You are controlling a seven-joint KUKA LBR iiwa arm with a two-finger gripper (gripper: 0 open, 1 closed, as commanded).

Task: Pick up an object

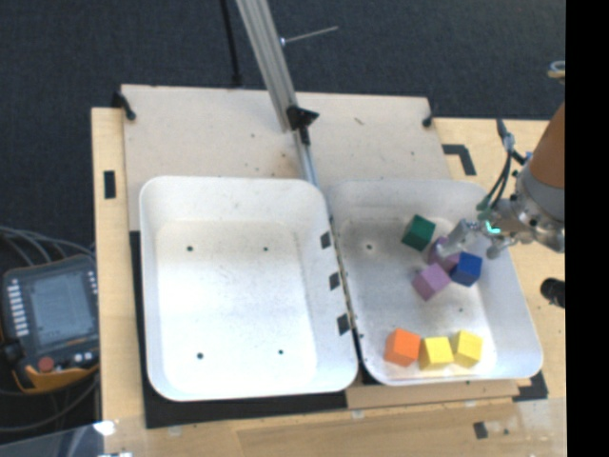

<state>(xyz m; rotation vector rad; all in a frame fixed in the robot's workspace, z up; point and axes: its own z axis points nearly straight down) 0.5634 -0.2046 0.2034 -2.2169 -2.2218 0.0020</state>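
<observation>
I see the left bin [238, 284] and the right bin [504, 350], where the arm's gripper [468, 239] hangs low over the blocks. Its finger state I cannot tell. Under it lie a blue cube [466, 268], purple cube [431, 280], green cube [418, 232]; orange [402, 347] and two yellow cubes [437, 351] [468, 347] line the near rim.

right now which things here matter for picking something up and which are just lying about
For the job:
- gripper, low in the right bin
- green cube
- blue cube
- purple cube
- orange cube
- two yellow cubes

Lying about:
- left bin
- teach pendant
- metal rail
</observation>
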